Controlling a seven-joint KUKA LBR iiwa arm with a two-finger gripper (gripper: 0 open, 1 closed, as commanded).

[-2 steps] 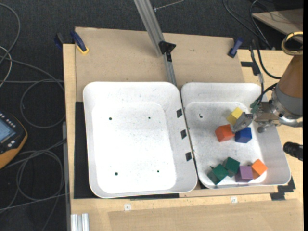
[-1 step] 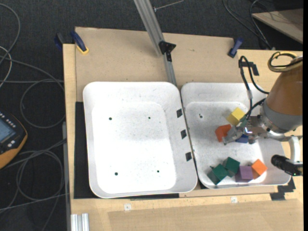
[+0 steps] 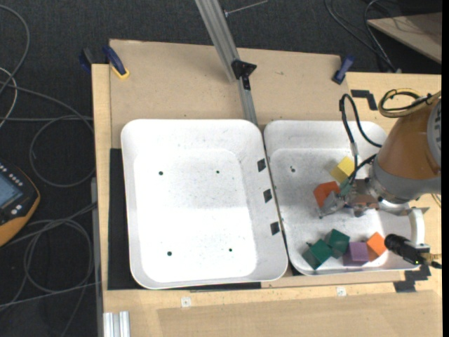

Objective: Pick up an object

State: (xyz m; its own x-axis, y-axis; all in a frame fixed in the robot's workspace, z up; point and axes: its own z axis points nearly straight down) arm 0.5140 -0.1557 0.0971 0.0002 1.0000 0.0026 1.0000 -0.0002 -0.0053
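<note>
The hand [image 3: 335, 203] sits low in the right bin [image 3: 295, 146], touching the orange-red block [image 3: 325, 191]; I cannot tell its state. A yellow block [image 3: 344, 167] lies just behind. Green [image 3: 327, 247], purple [image 3: 358, 251] and orange [image 3: 377, 243] blocks cluster near the front rim.

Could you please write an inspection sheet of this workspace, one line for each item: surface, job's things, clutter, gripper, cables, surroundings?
Surface: wooden bench bearing the left bin and the right bin, side by side.
Job's things: all in the right bin: yellow block, orange-red block, two green blocks, purple block, small orange block.
Clutter: blue clamps at the bench's far corners.
Gripper: gripper low in the right bin beside the orange-red block; finger state unclear.
Cables: black cable looping above the arm; loose cables on the floor.
Surroundings: dark carpet, metal pole, a yellow handheld device at left.
</note>
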